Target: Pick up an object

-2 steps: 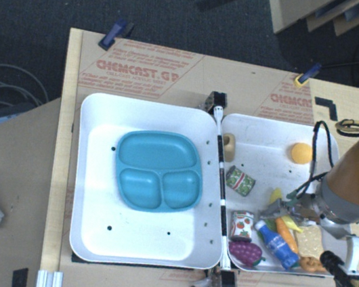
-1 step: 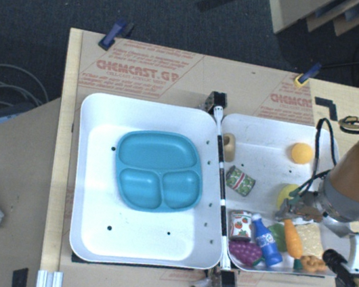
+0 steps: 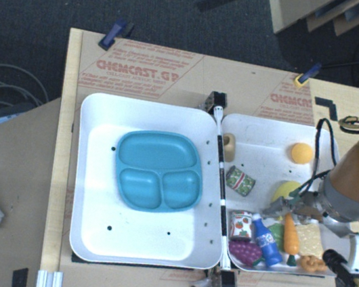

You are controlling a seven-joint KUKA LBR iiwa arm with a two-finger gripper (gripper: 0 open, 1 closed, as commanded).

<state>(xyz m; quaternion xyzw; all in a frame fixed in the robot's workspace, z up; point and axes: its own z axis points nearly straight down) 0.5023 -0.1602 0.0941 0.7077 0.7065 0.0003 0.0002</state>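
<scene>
The end effector [image 3: 285, 207] hangs low over the right bin [image 3: 264, 130], in the crowded lower part of it. Whether it is spread or pressed together cannot be told; dark parts of the wrist hide it, and nothing can be seen pinched in it.

The nearest candidate is the carrot [image 3: 290, 236], just at 5 o'clock from the end effector, its long axis running roughly 12 to 6 o'clock. A yellow-green fruit [image 3: 286, 190] sits just at 12 o'clock from the end effector, touching or nearly so. The blue bottle [image 3: 267, 241] lies at 7 o'clock, slanted from 11 to 5. Beside it, further toward 8 o'clock, are a strawberry-printed carton [image 3: 241, 225] and purple grapes [image 3: 247, 252]. A green can [image 3: 239, 181] lies well off at 10 o'clock, and an orange ball [image 3: 301, 152] is well apart at 12 o'clock.

Judging from this, the coming move likely turns on the carrot: a short drop toward 5 o'clock, closing across its narrow width, though close neighbours could get in the way.

The left bin [image 3: 94, 159] holds a blue divided tray [image 3: 159, 170]. The desk [image 3: 137, 70] bears red print reading "CHEMCAST"; the smaller lettering is too fine to read. Labels on the can and bottle are illegible.
</scene>
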